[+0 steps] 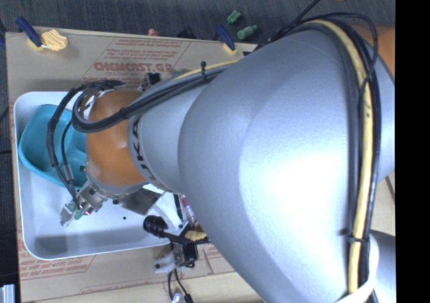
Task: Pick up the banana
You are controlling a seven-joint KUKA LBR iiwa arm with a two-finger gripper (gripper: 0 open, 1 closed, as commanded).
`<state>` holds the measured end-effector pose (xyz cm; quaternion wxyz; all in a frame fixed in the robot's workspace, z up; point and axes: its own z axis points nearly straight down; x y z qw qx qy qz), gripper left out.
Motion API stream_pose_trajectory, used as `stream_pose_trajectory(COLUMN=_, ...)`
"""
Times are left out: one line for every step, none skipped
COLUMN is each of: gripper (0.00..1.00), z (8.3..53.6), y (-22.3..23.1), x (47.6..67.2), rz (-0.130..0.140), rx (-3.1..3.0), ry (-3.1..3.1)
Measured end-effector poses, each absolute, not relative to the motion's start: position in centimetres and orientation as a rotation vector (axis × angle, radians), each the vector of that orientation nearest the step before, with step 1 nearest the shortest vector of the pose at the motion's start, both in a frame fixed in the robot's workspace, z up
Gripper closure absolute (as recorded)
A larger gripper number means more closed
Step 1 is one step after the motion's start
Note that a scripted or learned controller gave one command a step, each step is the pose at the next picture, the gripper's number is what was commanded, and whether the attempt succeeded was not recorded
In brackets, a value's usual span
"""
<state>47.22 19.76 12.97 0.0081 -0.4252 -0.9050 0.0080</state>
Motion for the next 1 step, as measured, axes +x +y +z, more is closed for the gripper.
stream_pose_trajectory(gripper=0.0, z=12.97, y=19.76, x=47.22, rz=0.025, rx=-1.329, ry=-2.829)
